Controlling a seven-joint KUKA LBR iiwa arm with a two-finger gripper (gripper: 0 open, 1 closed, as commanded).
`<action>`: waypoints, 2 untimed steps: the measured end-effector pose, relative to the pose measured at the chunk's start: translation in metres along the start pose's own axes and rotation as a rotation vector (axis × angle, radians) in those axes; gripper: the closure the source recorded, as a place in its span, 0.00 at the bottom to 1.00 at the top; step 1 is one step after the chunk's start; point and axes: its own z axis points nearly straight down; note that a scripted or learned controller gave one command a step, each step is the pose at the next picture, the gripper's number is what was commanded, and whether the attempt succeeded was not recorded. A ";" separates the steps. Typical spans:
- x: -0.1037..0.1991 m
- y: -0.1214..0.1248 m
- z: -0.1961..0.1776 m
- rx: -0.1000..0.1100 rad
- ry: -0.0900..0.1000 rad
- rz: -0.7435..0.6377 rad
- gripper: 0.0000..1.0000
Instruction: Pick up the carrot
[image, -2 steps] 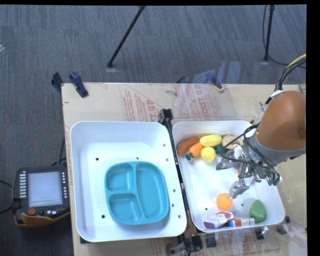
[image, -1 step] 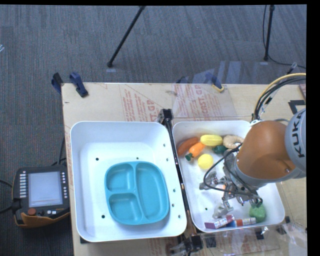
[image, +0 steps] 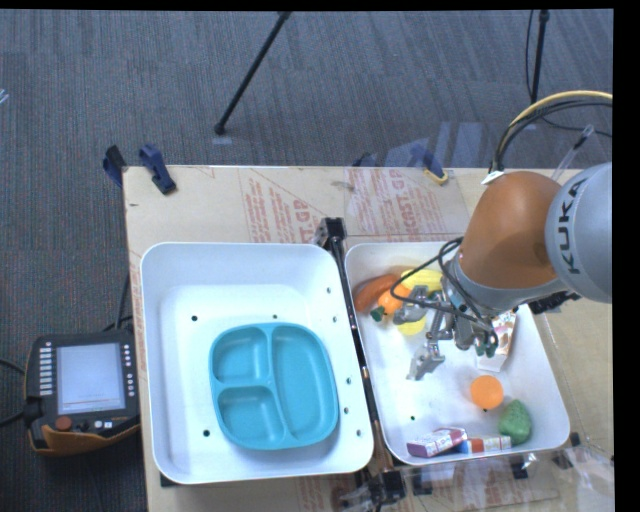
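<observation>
The carrot (image: 374, 291) is orange with a small green end and lies in the far left corner of the right bin (image: 553, 388), against its left wall. A yellow item (image: 421, 283) touches the carrot on its right side. My gripper (image: 447, 351) hangs under the orange band, over the middle of the right bin, to the right of the carrot and a little nearer the camera. It looks open, with nothing between its fingers. The arm hides the far right part of this bin.
An orange ball (image: 487, 391), a green lump (image: 517, 421), a red-and-white box (image: 440, 441) and a small tube (image: 490, 443) lie in the right bin's near part. A white carton (image: 505, 335) leans beside the gripper. The left bin (image: 155, 300) holds a blue divided plate (image: 273, 385).
</observation>
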 end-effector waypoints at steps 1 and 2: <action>-0.053 -0.006 0.034 0.000 0.004 0.042 0.00; -0.067 0.010 0.034 0.001 0.024 0.332 0.00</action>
